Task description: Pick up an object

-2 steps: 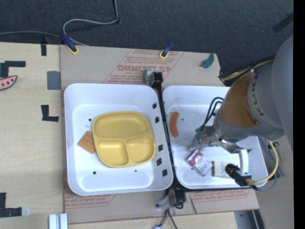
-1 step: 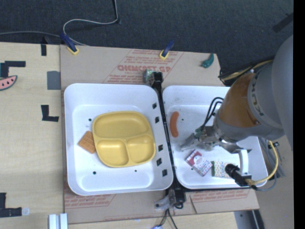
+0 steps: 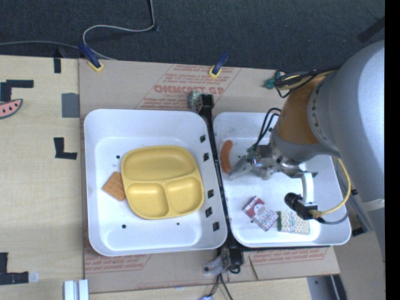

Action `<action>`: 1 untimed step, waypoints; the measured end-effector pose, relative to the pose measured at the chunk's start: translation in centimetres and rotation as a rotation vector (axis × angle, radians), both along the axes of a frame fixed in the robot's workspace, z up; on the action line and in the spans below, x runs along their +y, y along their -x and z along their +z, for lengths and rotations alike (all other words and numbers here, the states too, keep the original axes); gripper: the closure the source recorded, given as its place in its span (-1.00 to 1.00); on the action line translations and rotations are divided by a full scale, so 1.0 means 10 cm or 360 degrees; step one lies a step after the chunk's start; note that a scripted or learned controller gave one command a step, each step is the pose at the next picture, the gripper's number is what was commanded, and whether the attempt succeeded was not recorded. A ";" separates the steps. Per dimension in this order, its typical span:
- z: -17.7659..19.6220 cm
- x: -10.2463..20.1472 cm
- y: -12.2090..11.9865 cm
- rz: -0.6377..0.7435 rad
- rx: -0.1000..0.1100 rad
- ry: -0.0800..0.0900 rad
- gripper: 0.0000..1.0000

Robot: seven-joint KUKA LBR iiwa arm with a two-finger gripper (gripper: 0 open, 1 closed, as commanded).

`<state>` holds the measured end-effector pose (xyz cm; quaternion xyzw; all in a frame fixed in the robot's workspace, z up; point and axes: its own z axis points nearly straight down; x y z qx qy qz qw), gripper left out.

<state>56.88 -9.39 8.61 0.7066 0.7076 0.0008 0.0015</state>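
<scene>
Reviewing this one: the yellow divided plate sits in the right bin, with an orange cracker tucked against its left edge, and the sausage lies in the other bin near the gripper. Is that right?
Not quite. The camera view shows the yellow divided plate in the left bin, not the right. The rest holds: the orange cracker lies against its left edge, and the sausage lies in the other bin near the gripper.

Left bin (image 3: pixel 100 230): yellow tray (image 3: pixel 164 181) takes the middle, margins open. Right bin (image 3: pixel 337 233): arm (image 3: pixel 325 117) overhangs; packets (image 3: pixel 275 217) crowd the front.

Dark carpet-like floor (image 3: pixel 250 17), probably; pale wooden bench (image 3: pixel 37 192), cardboard sheet (image 3: pixel 150 83).
</scene>
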 end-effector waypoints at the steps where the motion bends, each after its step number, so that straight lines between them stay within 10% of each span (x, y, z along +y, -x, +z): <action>1: 0.10 -0.01 0.00 0.0000 -0.0001 0.0005 1.00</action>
